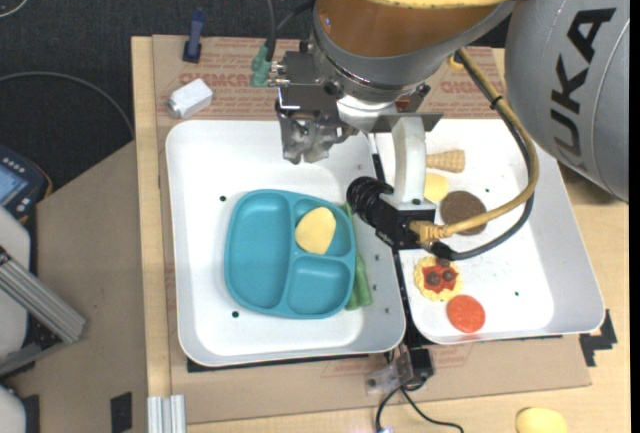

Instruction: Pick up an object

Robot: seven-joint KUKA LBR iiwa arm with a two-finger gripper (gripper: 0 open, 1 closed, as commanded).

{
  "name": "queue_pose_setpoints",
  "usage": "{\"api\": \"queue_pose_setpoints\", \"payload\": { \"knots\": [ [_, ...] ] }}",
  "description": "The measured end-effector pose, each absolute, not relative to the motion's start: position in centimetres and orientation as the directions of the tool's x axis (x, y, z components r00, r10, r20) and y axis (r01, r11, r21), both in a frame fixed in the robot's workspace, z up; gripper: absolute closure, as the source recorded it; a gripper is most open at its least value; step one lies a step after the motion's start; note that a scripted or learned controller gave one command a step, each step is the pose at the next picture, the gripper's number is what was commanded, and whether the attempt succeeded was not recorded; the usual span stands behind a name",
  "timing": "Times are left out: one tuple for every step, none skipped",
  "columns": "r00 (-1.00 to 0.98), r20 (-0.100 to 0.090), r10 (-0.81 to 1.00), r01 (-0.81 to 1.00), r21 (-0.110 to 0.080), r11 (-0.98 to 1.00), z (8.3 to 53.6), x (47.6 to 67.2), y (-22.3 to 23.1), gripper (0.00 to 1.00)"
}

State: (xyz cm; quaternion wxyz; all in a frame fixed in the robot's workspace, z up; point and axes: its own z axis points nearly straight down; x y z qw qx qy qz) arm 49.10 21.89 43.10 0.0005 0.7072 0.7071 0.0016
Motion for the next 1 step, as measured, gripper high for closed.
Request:
{"api": "queue_pose_setpoints", "payload": {
  "knots": [
    [-0.003,0.006,1.000,1.000,0.012,0.003,53.36,47.89,22.48,1.00]
  ]
}}
